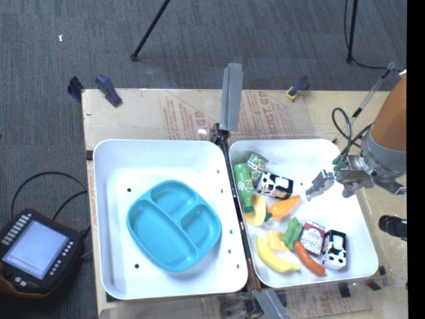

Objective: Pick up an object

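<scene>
Nearest us, at the right bin's six o'clock, we've got a yellow banana, a red-orange sausage and a black-and-white cow-print carton, with a red-and-white carton touching it. Moving up, a green pepper and an orange carrot sit around the middle. At ten o'clock we see a green bottle, a second cow-print carton and a green can. The gripper hovers at two o'clock over bare floor, with nothing gripped that we can see; how wide it stands, we cannot tell. Over in the left bin, a blue divided plate lies flat.
</scene>
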Robot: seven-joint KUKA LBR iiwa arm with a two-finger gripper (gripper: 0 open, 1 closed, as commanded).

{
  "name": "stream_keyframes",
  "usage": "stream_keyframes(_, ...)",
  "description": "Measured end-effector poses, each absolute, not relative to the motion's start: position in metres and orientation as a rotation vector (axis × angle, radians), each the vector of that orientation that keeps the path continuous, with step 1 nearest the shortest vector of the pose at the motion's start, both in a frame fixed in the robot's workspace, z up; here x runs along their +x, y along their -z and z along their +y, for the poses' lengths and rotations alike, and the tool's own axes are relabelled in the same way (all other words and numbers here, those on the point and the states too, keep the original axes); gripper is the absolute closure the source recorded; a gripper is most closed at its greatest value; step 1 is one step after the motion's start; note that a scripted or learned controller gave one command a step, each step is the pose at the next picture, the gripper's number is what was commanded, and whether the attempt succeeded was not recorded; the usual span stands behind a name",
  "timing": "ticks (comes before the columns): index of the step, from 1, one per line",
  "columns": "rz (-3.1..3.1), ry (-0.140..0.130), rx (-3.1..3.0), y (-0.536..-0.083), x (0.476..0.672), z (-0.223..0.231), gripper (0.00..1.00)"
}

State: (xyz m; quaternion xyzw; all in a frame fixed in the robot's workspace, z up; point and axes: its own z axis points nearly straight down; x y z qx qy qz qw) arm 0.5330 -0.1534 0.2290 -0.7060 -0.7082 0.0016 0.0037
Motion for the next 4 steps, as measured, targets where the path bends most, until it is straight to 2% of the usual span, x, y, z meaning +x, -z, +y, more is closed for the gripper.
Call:
stream_keyframes(1,-1.981,-0.008,-2.427,-0.135,0.578,-0.123,0.00)
stream_keyframes(2,-2.067,-0.008,-2.357,-0.085,0.550,-0.095,0.00)
stream_keyframes(3,-2.064,-0.008,-2.359,-0.085,0.585,-0.097,0.00)
stream_keyframes(4,-2.055,-0.015,-2.357,-0.092,0.583,-0.098,1.00)
